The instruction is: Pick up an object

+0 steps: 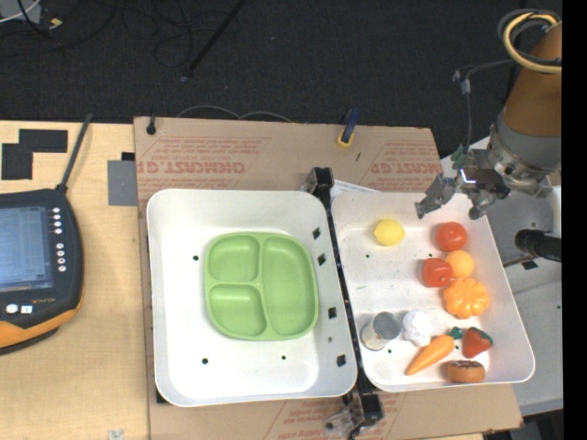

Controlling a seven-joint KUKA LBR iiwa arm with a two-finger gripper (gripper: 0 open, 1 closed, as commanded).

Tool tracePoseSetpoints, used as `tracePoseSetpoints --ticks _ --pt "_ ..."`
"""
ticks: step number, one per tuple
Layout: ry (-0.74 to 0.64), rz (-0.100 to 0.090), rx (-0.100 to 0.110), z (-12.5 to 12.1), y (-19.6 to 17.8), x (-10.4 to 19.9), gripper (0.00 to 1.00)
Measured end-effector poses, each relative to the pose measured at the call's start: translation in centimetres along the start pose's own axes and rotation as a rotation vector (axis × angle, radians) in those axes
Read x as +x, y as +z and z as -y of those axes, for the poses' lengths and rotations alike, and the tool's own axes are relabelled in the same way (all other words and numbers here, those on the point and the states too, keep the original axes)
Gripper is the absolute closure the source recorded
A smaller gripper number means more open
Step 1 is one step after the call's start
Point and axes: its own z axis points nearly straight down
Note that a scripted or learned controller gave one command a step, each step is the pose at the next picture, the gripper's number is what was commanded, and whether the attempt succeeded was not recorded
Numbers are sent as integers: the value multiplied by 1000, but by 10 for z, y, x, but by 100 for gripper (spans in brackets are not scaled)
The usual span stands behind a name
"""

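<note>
My gripper (453, 203) hangs over the far right corner of the right bin (514, 346), open, with nothing between its fingers. Just below it lies a red tomato (450, 236). A yellow lemon (389, 233) sits to the left of that. Further down are a red pepper (437, 271), an orange fruit (460, 263) and an orange pumpkin (465, 297). At the near end lie a carrot (428, 354), a strawberry (477, 342), a brown bun-like piece (463, 370), a white lump (418, 324) and a grey can (383, 326).
The left bin (179, 246) holds a green divided plate (261, 285). A black clamp bar (334, 282) runs between the two bins. A teach pendant (32, 264) lies on the bench at the far left. The arm's orange band (532, 90) rises at the right.
</note>
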Motion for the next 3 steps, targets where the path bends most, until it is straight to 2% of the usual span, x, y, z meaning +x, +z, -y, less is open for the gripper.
tracePoseSetpoints --ticks 1,2,3 --pt "-2 2 -11 -2 -6 0 0" --pt "-5 0 -4 -12 49 3 0" --pt "-2 0 -3 -5 108 -1 0"
